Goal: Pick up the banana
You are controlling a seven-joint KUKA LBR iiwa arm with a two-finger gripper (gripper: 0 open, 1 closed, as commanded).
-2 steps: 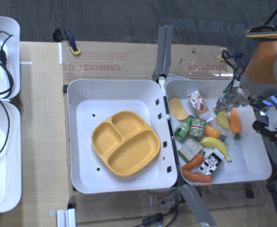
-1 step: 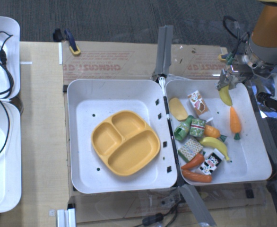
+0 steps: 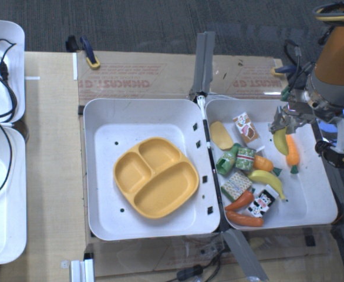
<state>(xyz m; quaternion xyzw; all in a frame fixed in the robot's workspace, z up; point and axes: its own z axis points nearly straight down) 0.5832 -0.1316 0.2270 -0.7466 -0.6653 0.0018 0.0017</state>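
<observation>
A curved yellow banana [image 3: 268,181] lies in the right bin [image 3: 313,207], near its middle, among other toy foods. A second, shorter yellow banana-like piece [image 3: 280,141] sits farther back, next to an orange carrot [image 3: 292,150]. My gripper [image 3: 285,121] hangs over the bin's back right part, directly above that shorter yellow piece and touching or almost touching its top end. The wrist hides how the gripper meets it. The curved banana lies well clear of the gripper, toward the front.
Around the curved banana are green packets [image 3: 235,157], a cracker [image 3: 236,185], red peppers [image 3: 243,218], a cow-print carton [image 3: 261,203] and a small carton [image 3: 245,128]. A yellow divided plate [image 3: 156,177] lies in the left bin [image 3: 101,157].
</observation>
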